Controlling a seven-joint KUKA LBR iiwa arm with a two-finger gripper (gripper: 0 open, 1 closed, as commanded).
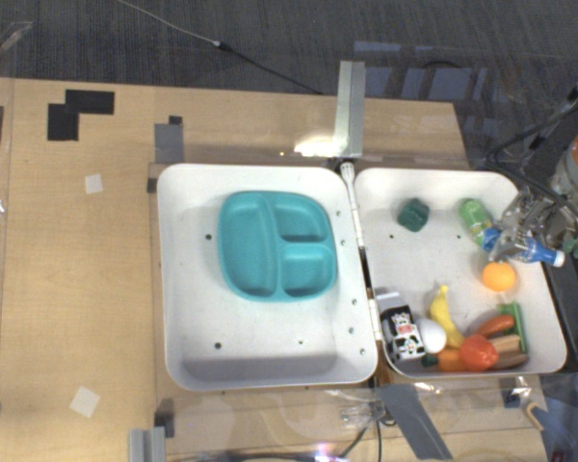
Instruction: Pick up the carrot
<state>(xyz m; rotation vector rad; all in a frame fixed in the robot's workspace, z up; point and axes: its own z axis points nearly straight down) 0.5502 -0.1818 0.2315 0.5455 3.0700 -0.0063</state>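
Below the claw [538, 227], the carrot [494, 324].

Two bins [183, 258] — one tray [275, 245] (teal)

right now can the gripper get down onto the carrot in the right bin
Probably, but it's tight: the carrot lies in a crowded corner against a red tomato and a green piece. The gripper hovers nearby, nothing between.

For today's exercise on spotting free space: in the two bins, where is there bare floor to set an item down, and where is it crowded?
Free: the left bin floor around the teal plate, widest along its near edge; and the right bin middle, between the green block and banana. Crowded: the right bin's near corner, where the banana, carrot and tomato bunch together, and by the gripper.
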